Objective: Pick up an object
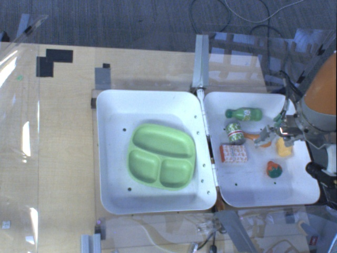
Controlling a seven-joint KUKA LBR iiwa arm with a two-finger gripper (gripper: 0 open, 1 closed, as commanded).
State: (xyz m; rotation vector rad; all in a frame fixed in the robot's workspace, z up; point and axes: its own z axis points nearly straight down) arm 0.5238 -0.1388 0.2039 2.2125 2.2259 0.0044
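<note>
Reaching in from the right side, the grey arm [320,101] with its orange band hangs over the right bin [253,191]. The claw [271,135] is low over the white floor of that bin, a little way to the right of the small can [235,132]. I cannot tell if the claw is wide or narrow, and I cannot see any toy held in it.

The small can stands near the left wall of the right bin. All the things that could be picked up sit around it. A green bottle [244,114] lies on its side just behind the can, closer to the far wall. A red and white box [233,153] lies just in front of the can, almost touching it. A thin orange thing [253,137] lies just to the right of the can, between the can and the claw. I cannot tell if the claw touches it. A yellow thing [285,148] sits farther right of the can, past the claw. A little red thing with a green top [274,169] sits to the right of the can and closer to the front, apart from the others.

To the left of the can, past the wall between the bins, is the left bin [110,141]. A big green plate [161,156] with three parts lies flat in the middle of it.
</note>
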